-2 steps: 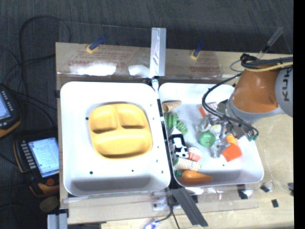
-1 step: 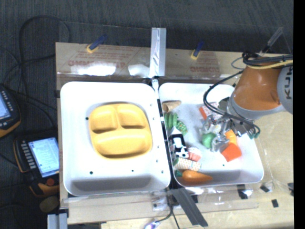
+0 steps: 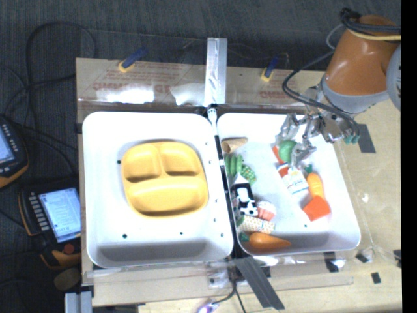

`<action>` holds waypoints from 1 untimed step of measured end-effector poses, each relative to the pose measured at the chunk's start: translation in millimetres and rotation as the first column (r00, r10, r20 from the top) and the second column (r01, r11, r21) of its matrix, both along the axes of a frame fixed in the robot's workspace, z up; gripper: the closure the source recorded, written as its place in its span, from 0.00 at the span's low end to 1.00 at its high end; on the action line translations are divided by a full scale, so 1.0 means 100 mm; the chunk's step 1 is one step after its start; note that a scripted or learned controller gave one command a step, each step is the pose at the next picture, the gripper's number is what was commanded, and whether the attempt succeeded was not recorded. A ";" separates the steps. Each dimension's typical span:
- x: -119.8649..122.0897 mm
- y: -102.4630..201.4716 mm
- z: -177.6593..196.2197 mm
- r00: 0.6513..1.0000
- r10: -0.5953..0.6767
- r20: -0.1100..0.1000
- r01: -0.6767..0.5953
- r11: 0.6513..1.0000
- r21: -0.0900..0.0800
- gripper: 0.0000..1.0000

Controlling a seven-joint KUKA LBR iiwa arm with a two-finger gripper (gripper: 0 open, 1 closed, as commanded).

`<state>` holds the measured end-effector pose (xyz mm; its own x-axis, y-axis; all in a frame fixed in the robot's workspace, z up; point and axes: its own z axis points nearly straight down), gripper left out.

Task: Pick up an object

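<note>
We see our tool [image 3: 296, 139] hanging low over the far side of the right bin [image 3: 348, 230], just above a green and red toy [image 3: 285, 152] and a small white carton [image 3: 294, 178]. We cannot tell if the tool is wide or narrow. Nothing looks held yet. An orange carrot [image 3: 315, 184] and an orange block [image 3: 316, 208] lie close by. The toys sit so tight together that we think the tool may bump two at once, or push one away and come up with nothing. The left bin [image 3: 98, 194] has a yellow tray [image 3: 165, 177].
</note>
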<state>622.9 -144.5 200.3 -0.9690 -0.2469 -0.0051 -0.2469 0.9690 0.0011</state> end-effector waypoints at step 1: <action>-0.57 0.16 -0.06 1.000 -0.030 -0.002 0.030 1.000 0.000 1.00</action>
<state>566.2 -128.4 194.0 -0.9760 -0.2177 -0.0030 -0.2177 0.9760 0.0016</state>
